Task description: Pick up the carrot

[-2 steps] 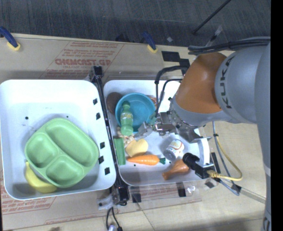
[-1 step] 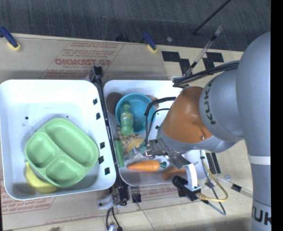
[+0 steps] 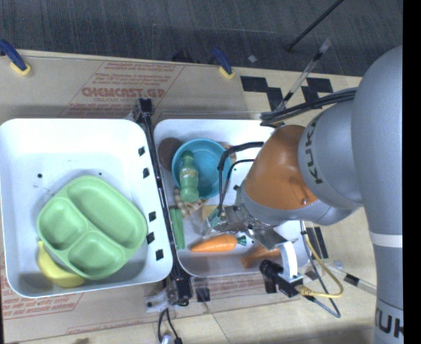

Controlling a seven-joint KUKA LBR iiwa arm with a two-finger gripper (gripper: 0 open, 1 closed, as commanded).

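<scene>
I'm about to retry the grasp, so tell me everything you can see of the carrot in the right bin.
The carrot is orange, smooth and plastic-looking, like toy food, tapering to a point at its left end. It lies flat and roughly level across the right bin, near the front wall. Its thick right end runs under the arm's wrist, so that end is hidden, as is any contact with the claw. A thin green stick lies just beyond its tip; I cannot tell if they touch.

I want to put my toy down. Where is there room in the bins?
The left bin has bare floor along its top, above the green divided plate. The right bin is crowded: blue bowl holding a green bottle, the carrot near the bottom wall, and the arm over it.
</scene>
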